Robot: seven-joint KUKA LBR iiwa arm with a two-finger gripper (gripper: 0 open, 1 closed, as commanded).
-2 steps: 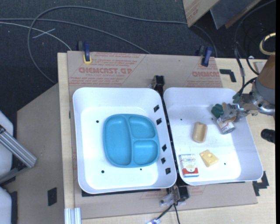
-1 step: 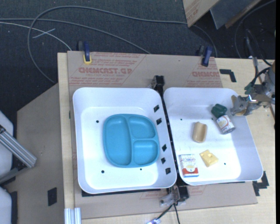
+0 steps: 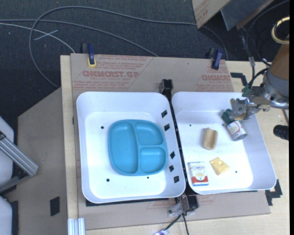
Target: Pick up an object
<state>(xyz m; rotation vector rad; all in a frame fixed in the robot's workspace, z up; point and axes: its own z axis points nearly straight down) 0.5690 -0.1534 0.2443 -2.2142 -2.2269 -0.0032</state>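
– Objects in the right bin (image 3: pixel 257 160), biggest first?

– Small white carton (image 3: pixel 198 173) with a red patch on its face, lying flat at the bin's 7 o'clock corner. Next is a tan rounded roll (image 3: pixel 209 138), just 9 o'clock of the bin's middle. At 6 o'clock sits a yellow wedge (image 3: pixel 219 165) like cheese with holes, near the carton but apart from it. Smallest is a little can (image 3: pixel 236 130), silvery with a coloured label, tipped on its side at 2 o'clock.

– And the gripper (image 3: pixel 235 112)?

– It sits low over the bin's 1 o'clock area, directly 12 o'clock of the can and very close to it. I cannot tell whether it is spread or closed, or whether it grips anything; that part is too small and cluttered. The arm (image 3: pixel 280 78) comes in from 3 o'clock.

– Now the surface and the room, again by size.

– Dark carpet (image 3: pixel 138 23) fills the far side, with thin pale cables (image 3: pixel 46 32) looping at 11 o'clock. The bench (image 3: pixel 41 128) is pale wood. On it lies a brown board (image 3: pixel 133 71) printed with red lettering, held by two blue clamps (image 3: pixel 92 55) at its far edge. The left bin (image 3: pixel 92 137) holds a blue divided plate (image 3: pixel 137 147) at its centre. Black clips (image 3: pixel 171 151) run along the seam between the bins. A cardboard box (image 3: pixel 206 11) shows at 1 o'clock, and a metal rail (image 3: pixel 16 153) at 8 o'clock.
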